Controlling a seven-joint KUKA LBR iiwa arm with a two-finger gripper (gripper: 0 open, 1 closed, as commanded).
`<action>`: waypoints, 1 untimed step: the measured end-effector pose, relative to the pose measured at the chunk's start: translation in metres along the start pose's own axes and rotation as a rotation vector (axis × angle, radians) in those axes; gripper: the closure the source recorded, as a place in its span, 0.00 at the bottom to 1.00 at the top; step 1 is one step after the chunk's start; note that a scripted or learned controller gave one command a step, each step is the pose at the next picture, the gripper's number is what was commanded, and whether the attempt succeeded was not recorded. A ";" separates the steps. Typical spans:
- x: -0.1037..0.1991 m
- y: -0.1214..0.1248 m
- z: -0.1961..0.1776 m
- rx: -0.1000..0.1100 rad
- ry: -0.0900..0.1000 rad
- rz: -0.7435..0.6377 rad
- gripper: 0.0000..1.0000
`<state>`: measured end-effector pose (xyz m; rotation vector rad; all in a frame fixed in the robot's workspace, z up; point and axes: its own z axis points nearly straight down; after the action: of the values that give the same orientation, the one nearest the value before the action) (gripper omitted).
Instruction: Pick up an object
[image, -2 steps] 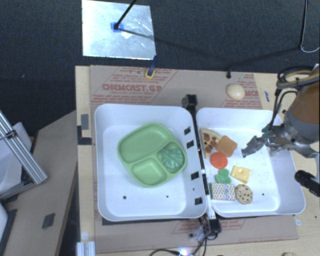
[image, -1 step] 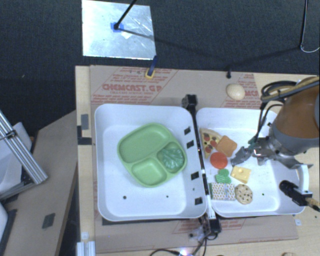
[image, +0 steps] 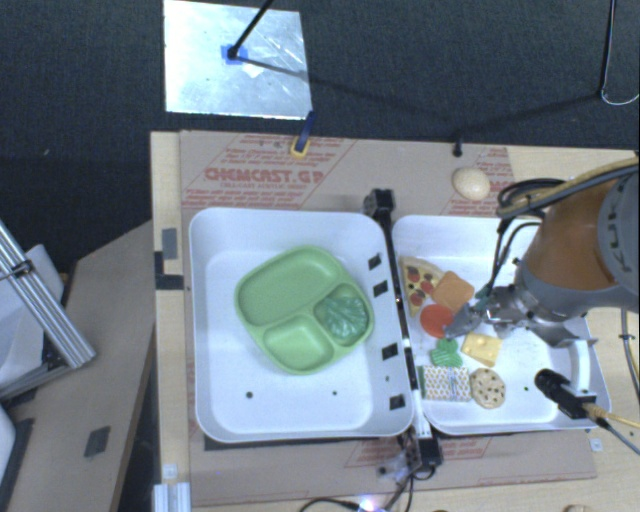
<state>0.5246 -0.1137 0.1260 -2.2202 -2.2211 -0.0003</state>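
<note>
So my pincer is down in the right bin, right over the toy food pile, tip near the red tomato slice and the yellow cheese wedge. Honestly can't tell how it's set from this angle. The pizza slice, cookie and cracker sit close by. The left bin has the green divided plate.

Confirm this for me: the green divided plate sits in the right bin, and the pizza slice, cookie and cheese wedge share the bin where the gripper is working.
Not quite. The camera view shows the green divided plate in the left bin, not the right. The rest stands: the pizza slice, cookie and cheese wedge lie in the right bin, where the gripper is working.
</note>
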 end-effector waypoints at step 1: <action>0.001 0.006 0.037 -0.017 -0.002 -0.003 0.00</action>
<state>0.5303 -0.1125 0.0889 -2.2264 -2.2335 -0.0173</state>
